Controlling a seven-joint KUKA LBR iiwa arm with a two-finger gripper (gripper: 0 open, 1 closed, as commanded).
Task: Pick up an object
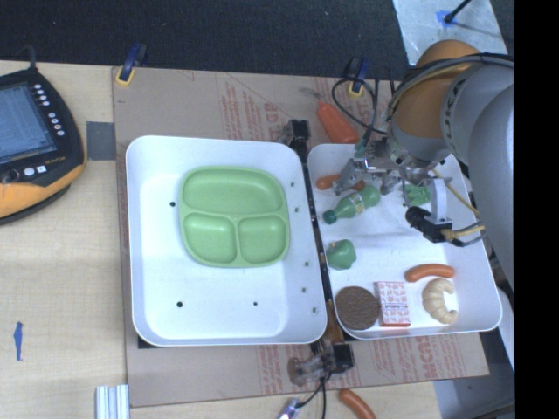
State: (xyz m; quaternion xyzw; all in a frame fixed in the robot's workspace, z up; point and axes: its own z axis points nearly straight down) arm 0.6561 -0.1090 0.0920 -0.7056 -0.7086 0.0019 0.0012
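My gripper (369, 175) hangs low over the back left part of the right bin (476, 317). Just below it a green bottle (354, 204) lies on its side, and a small orange piece (326, 182) sits to its left. Nearer the front are a green pepper (340, 252), a round brown cookie (357, 307), a pink box (392, 303), a red sausage (429, 272) and a croissant (439, 299). Nothing is visibly lifted by the gripper.
The left bin (157, 304) holds a green divided plate (234, 215). An orange carrot (335, 122) lies on the board behind the right bin, and another orange piece (358, 401) lies in front. The arm's grey body (476, 120) covers the right bin's back right corner. A teach pendant (31, 138) sits far left.
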